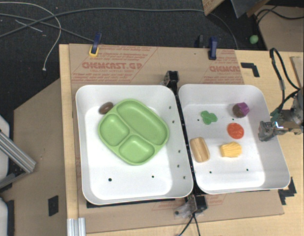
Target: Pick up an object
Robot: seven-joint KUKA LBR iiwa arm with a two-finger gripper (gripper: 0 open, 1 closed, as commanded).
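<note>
The gripper point(267, 131) sits at the right rim of the right bin point(269, 176), low over the bin's edge, with cables trailing up and away behind it. It shows as a small grey metal block, and whether it is spread or closed cannot be told from this view; nothing can be seen held in it.

Nearest to the gripper, just to its left, lies a round red-orange piece like a tomato point(235, 130). Up and to the left of the gripper, a short way off, is a purple and brown piece point(240, 109), close to the bin's far wall. Down and to the left of the gripper rests a yellow piece shaped like a corn cob point(231, 150), just below the red one. Farther left on the same level lies a tan bread roll point(200, 149), near the bin's left wall. A small green leafy piece point(208, 117) lies beyond the red one, to the gripper's left and slightly up.

Well apart from the gripper, across the divide, the left bin point(127, 181) bears a green divided plate point(133, 131) with three compartments, set at a slant. A small brown oval piece point(106, 107) lies touching or just beside the plate's upper left edge.
</note>
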